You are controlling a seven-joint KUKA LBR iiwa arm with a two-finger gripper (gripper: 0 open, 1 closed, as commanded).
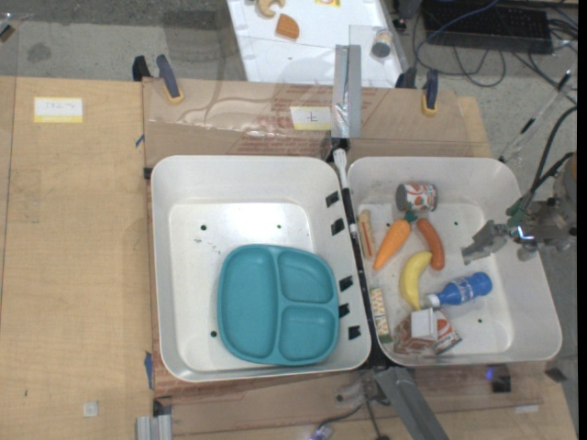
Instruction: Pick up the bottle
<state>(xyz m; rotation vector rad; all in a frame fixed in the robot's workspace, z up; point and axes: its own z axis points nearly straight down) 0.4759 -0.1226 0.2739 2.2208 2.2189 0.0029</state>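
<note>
The blue bottle [463, 291] lies on its side in the right bin [527, 337], its white cap pointing left toward the banana. My gripper [488, 239] reaches in over the bin's right rim and hangs a little above and to the right of the bottle, apart from it. Nothing is visibly held in it. The grey wrist behind it covers part of the right rim.
Left of the bottle lie a banana [414, 278], a carrot [393, 242] and a sausage [431, 243]. A can [416, 196] sits at the back and a small carton [431, 330] at the front. The left bin [174, 246] holds a teal divided plate [278, 304].
</note>
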